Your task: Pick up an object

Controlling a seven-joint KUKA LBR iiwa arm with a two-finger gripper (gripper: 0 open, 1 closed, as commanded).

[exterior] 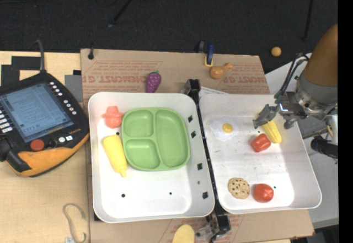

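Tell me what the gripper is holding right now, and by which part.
Cannot be told for sure. The gripper sits right over the yellow corn piece in the right bin, but no clear grasp shows.

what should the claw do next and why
Probably lower straight down and close on the yellow corn piece. The claw hovers right over it in the right bin, and the red pepper sits close beside, so a straight descent seems safest.

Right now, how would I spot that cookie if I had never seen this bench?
Find the right-hand white bin, the one without the green tray. Look along its near edge, toward the left corner: the cookie lies flat there beside a red tomato. It is the one round tan disc with dark specks; its neighbours are red or yellow.
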